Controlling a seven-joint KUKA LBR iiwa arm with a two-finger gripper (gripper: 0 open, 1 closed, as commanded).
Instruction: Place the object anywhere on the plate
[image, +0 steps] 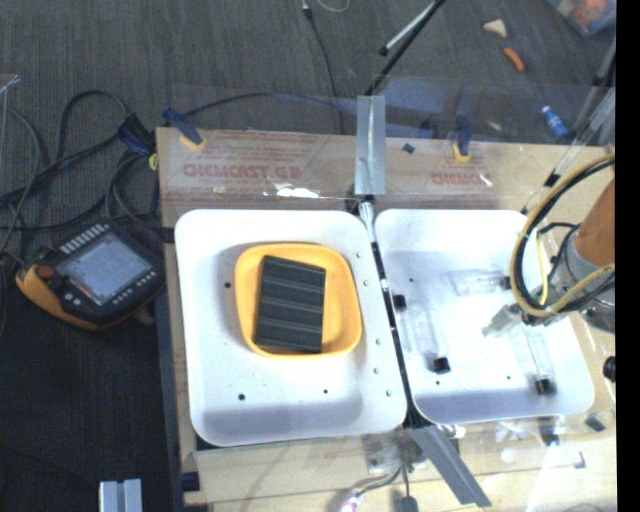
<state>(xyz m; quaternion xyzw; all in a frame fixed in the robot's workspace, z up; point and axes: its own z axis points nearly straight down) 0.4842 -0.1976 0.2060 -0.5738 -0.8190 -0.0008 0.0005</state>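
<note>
A pendant (92, 275) with a lit screen lies on the floor at the far left, well apart from the end effector, with cables trailing above it.

The left bin (200, 390) sits on the surface (280, 165), well to the left of the end effector. It holds a yellow plate (345, 300). The object (291, 303), a dark ribbed block, lies flat on the plate, inside its rim, roughly centred.

The right bin (440, 400) adjoins the left bin. Its floor carries a few small dark pieces and some clear, hard-to-read items, all left of and below the end effector.

The arm (605, 235) enters at the right edge, with looped yellow and black cabling over the right bin. The end effector (503, 322) appears as a pale tip near the cable loop; whether it is apart or together cannot be told. Nothing is seen clamped in it.

Judgement: the placement step appears complete, since the object rests on the plate. The next move calls only for keeping the arm clear of the left bin and confirming the object sits stable.
</note>
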